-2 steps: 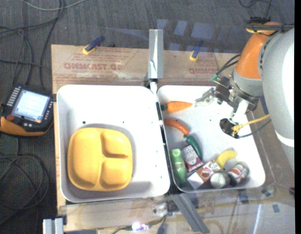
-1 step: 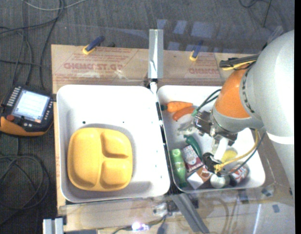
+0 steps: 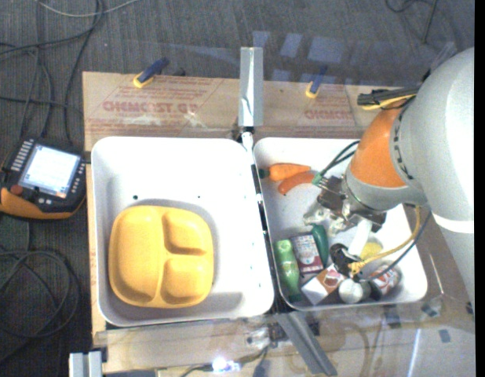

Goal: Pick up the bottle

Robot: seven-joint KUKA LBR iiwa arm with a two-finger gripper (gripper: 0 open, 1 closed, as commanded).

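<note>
The green bottle (image 3: pixel 287 264) is seen lying at the lower left of the right bin (image 3: pixel 419 289), beside a red packet (image 3: pixel 308 253). The pincer (image 3: pixel 340 220) is held above the clutter right of it; its state cannot be told. A yellow tray (image 3: pixel 162 254) is seated in the left bin (image 3: pixel 109 163).

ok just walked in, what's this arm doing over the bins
The KUKA arm reaches in from the right, and its hand is down in the right bin, above a clutter of small items. It is meant to pick up the bottle; a green bottle lies near that bin's left wall, apart from the hand. An orange carrot-like toy lies at the bin's far end. The left bin holds a yellow divided tray. Nothing visibly sits in the hand yet.
</note>
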